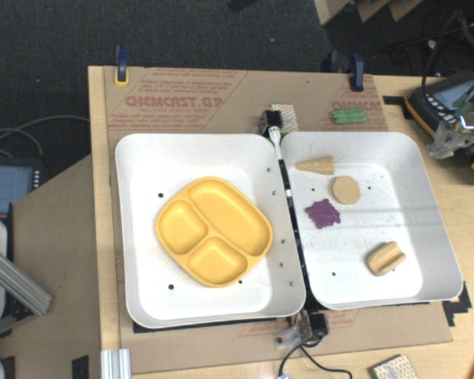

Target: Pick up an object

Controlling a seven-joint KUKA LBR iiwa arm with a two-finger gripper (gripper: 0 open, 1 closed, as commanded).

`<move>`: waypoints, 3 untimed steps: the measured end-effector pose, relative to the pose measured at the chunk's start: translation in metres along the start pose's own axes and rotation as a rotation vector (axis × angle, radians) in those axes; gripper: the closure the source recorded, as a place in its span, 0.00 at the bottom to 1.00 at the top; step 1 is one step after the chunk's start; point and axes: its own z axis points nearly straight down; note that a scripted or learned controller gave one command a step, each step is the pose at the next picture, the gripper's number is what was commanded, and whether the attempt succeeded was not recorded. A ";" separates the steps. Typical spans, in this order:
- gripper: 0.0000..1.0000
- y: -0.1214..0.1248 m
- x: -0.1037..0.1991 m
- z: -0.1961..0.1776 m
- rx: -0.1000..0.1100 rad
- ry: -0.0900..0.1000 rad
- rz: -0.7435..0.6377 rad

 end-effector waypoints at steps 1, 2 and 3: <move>1.00 0.003 -0.012 0.141 0.024 0.010 0.000; 1.00 -0.008 -0.012 0.140 0.015 0.007 -0.001; 1.00 -0.016 -0.015 0.010 -0.004 -0.001 -0.002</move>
